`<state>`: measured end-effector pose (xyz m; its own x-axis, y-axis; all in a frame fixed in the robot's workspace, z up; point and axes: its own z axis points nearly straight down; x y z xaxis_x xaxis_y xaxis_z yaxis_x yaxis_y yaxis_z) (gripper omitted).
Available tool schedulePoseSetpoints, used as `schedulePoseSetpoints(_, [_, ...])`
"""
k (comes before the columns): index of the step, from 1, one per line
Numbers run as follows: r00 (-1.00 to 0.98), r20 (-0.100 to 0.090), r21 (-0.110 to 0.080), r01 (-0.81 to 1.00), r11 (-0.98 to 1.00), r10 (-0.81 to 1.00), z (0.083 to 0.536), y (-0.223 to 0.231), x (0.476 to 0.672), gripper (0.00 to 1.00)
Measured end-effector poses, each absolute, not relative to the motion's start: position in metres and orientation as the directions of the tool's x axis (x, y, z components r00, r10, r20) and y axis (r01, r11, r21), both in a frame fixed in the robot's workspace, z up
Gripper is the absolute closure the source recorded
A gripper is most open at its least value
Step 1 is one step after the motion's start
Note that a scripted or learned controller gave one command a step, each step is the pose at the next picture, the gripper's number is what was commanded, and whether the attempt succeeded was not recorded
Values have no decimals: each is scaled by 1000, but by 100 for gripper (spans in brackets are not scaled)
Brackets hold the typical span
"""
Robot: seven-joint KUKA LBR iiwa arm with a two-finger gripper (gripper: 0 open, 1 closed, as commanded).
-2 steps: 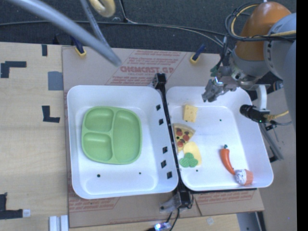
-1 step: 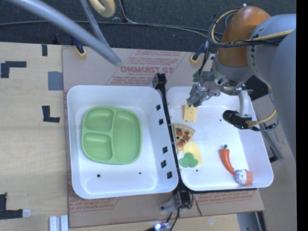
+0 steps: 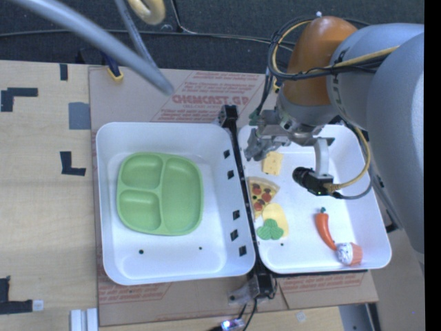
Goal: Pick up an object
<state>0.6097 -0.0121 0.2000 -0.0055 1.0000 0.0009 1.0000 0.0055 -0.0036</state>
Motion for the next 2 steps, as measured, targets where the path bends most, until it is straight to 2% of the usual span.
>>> schedulePoseSetpoints(1, [-4,0,-4,1000,4,1000,203,29,581,100])
schedulePoseSetpoints(2, [-7,2,-3,1000,7,1000,205,86,569,100])
